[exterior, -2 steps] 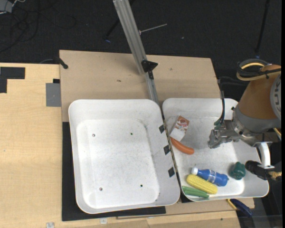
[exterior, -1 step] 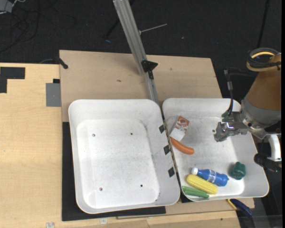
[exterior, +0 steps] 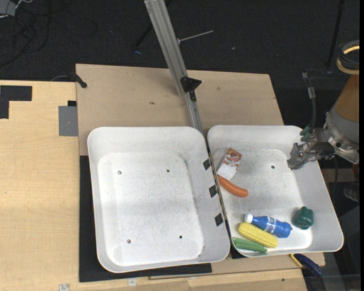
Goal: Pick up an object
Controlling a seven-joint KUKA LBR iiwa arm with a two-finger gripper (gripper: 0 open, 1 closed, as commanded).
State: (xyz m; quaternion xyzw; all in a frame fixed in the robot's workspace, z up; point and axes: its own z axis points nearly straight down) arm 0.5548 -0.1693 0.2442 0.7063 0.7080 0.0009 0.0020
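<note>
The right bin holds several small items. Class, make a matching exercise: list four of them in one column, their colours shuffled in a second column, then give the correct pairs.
Column 1:
1. bottle
2. corn cob
3. sausage
4. round-topped object near the bin's right edge

Column 2:
A. yellow
B. dark green
C. blue with a white cap
D. orange

All four lie in the right bin, and the gripper is at its upper right corner.

Pairs: 1-C, 2-A, 3-D, 4-B
</note>
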